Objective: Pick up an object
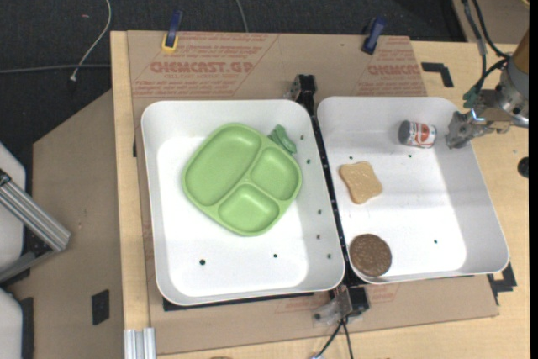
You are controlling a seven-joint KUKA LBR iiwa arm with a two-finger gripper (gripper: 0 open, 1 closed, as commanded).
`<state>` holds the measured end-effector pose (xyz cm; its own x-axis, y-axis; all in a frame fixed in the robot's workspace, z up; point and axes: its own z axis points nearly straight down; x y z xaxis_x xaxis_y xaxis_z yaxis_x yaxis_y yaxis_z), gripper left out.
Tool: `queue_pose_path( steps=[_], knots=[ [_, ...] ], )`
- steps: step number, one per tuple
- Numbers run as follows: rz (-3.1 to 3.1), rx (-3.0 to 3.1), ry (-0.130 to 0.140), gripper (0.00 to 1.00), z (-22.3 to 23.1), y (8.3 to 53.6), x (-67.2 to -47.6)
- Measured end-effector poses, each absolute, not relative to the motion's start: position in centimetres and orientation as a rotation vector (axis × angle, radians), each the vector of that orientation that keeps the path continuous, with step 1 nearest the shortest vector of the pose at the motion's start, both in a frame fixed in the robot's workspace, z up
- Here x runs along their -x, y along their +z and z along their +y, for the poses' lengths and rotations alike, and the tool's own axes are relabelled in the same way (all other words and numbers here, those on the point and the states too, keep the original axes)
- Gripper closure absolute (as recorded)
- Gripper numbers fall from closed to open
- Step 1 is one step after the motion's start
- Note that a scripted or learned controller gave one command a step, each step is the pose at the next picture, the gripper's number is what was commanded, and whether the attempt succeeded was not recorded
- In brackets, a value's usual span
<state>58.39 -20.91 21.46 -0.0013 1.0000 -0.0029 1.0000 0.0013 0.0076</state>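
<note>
In the right bin a small can with a red and white label lies on its side near the back. A slice of toast lies near the bin's left wall. A round brown patty rests at the front left corner. My gripper hangs at the bin's back right edge, just right of the can and apart from it.
The left bin holds a green divided plate with a small dark green item at its back right edge. Blue clamps hold the cardboard base at the back. Cables trail on the dark floor beyond.
</note>
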Motion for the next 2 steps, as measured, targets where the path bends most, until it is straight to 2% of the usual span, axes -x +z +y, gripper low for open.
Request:
queue_pose_path(
  steps=[1,2],
  knots=[
    [2.229,-2.218,0.002,1.0,-16.0,22.7,-57.1],
    [2.229,-2.219,0.0,1.0,-11.3,22.3,-56.8]
  ],
)
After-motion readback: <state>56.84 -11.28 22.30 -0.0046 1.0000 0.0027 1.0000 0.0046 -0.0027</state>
